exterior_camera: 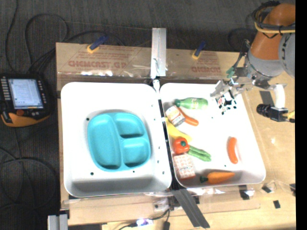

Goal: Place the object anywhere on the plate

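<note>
The arm (273, 37) reaches in from the right, its orange band high over the far right corner of the desk (276, 143), and the gripper (225, 95) hangs over the far right corner of the right bin (252, 143). From here I cannot tell how wide it stands, and I see nothing caught in it. The blue plate (120, 140) lies alone in the left bin (76, 109), its three compartments bare. All the toy food sits in the right bin, well apart from the plate: a green bottle (192, 103) lying on its side at the far end, a small box (174, 116) just near of it with a carrot (191, 120) beside it, a banana (175, 133) along the left wall, a tomato (181, 145) touching a green pepper (199, 153), a red packet (184, 166) nearer still, a second carrot (218, 177) against the near wall, and a sausage (232, 150) on its own towards the right. A handheld screen (23, 98) rests on the floor to the left of the desk.
</note>
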`<action>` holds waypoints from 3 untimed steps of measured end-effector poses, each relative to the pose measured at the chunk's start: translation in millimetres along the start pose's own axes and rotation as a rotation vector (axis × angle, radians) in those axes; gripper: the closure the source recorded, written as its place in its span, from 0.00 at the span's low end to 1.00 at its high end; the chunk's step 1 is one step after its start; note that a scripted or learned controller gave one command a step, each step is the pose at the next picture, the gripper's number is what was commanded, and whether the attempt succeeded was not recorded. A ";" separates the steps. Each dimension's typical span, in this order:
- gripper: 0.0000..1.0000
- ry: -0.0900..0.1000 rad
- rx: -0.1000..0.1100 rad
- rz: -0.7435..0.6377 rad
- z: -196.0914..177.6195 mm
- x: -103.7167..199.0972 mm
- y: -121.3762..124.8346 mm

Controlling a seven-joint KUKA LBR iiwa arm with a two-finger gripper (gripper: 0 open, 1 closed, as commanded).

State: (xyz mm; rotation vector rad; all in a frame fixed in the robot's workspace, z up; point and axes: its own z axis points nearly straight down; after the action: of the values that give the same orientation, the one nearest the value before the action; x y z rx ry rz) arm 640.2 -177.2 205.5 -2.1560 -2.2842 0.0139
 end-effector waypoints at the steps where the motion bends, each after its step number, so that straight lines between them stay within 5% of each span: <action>1: 1.00 0.005 -0.003 -0.114 35.8 64.9 5.2; 3: 1.00 0.006 -0.003 -0.226 23.0 233.1 -48.8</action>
State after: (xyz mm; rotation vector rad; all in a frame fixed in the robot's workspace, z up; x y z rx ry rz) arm 577.9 52.5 181.5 -1.8830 -2.5103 0.0044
